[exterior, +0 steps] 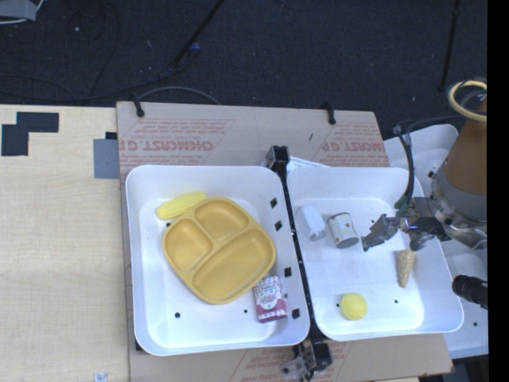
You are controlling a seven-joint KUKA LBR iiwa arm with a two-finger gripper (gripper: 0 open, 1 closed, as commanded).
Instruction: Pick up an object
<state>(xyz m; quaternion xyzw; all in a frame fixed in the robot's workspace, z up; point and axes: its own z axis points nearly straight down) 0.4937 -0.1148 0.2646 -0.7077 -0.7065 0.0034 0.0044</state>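
The right bin (374,329) holds a small silver can (343,230), a white cylinder (312,221), a tan cone (406,268) and a yellow ball (353,306). My gripper (398,238) hangs over the right part of this bin, between the can and the cone. It is open, and I see nothing between its fingers. One dark finger (377,234) points toward the can, just right of it. The cone lies just below the other finger.
The left bin (143,293) holds a yellow divided plate (219,249), a yellow corn-like piece (181,204) at the plate's upper left and a red packet (270,298) by the divider. The arm's grey and orange body (468,165) stands over the right bin's right edge.
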